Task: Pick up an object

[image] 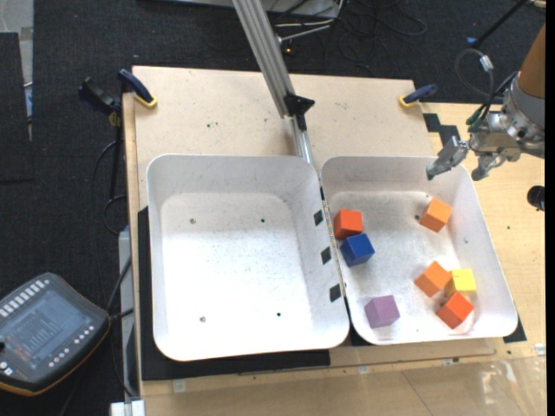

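Seven small foam-like cubes lie scattered in the right bin (486, 258), at the frame's right. The nearest to me is an orange cube (436, 215), tilted, near the bin's upper right wall. Others: a red-orange cube (349, 222) touching a blue cube (357, 249), a purple cube (381, 310), and an orange, yellow and red cluster at lower right. My gripper (461, 165) hovers above the bin's upper right corner, fingers spread apart, grasping nothing.

It was a robotics lab: a clamped plywood bench (260, 115) on dark carpet, loose cables (364, 11) at the frame's top, a teach pendant (43, 332) at lower left.
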`<state>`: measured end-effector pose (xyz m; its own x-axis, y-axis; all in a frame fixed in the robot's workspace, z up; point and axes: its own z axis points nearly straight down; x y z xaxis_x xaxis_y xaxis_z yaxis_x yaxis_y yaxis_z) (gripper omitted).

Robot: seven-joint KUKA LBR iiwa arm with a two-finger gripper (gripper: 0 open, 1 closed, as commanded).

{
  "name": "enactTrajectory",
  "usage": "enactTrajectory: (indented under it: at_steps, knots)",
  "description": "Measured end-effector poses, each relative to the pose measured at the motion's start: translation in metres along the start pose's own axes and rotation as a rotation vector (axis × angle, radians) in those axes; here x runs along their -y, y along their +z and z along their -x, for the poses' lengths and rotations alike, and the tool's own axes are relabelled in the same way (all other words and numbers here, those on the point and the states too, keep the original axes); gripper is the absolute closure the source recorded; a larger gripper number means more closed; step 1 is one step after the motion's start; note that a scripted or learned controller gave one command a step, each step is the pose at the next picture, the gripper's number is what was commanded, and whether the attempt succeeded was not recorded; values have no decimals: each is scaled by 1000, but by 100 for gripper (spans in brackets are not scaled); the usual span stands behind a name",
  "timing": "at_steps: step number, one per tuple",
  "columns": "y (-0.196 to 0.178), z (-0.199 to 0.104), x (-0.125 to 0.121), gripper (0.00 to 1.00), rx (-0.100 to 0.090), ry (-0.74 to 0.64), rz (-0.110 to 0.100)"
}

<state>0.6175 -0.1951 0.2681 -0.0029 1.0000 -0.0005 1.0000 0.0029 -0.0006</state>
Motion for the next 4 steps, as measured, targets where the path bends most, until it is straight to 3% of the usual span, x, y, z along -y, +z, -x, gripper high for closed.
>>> enactTrajectory:
  at_steps: [1,3,4]
  knots:
    - [0,0,0,0,0,0,0]
    - [100,-8,-6,0,-1,0,-4]
    - [152,-18,-12,0,2,-2,10]
